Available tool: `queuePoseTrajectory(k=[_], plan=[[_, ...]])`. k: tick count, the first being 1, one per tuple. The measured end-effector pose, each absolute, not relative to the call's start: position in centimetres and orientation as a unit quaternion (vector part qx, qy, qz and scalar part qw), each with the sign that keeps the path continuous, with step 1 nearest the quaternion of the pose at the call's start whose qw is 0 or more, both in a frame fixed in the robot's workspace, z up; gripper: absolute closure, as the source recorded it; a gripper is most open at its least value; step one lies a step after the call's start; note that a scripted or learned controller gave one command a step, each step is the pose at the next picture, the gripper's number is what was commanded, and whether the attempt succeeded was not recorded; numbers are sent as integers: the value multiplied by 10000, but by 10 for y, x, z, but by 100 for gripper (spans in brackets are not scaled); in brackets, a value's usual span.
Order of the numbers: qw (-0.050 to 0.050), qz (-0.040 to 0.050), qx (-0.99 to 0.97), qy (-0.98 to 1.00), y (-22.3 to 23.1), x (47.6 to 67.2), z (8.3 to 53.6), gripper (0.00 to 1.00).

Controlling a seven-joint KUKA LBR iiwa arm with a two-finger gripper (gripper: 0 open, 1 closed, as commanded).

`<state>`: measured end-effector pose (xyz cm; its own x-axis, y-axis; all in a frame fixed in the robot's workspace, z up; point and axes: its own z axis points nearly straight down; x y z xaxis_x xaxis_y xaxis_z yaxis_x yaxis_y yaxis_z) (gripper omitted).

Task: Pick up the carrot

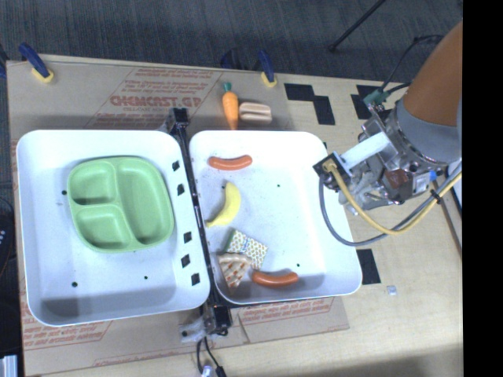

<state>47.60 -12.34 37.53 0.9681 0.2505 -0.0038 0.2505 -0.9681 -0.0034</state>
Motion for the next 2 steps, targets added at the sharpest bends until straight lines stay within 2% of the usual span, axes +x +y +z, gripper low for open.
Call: queuePoseTrajectory(k=[1,2], plan=[[12,14,-9894,-1452,-202,476,377,100],[22,22,-9946,-1034,-180,476,315,100]])
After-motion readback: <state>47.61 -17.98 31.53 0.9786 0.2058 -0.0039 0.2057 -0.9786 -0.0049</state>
